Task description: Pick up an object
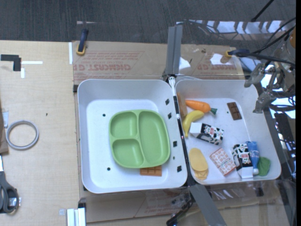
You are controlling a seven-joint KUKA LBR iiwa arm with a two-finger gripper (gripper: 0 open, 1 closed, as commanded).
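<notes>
The right bin holds several small objects. An orange carrot lies above a yellow banana, with a cow-patterned carton beside them and a brown chocolate bar further right. Nearer the front lie a yellow oval piece, a red-patterned packet, a second cow carton, a blue tube and a green item. My gripper hangs at the right bin's far right rim, above and apart from all the objects, partly lost among cables.
The left bin carries a green divided plate with a brown waffle piece poking out under its near edge. On the bench at the left lie a tape roll and scissors. A grey post stands behind the bins.
</notes>
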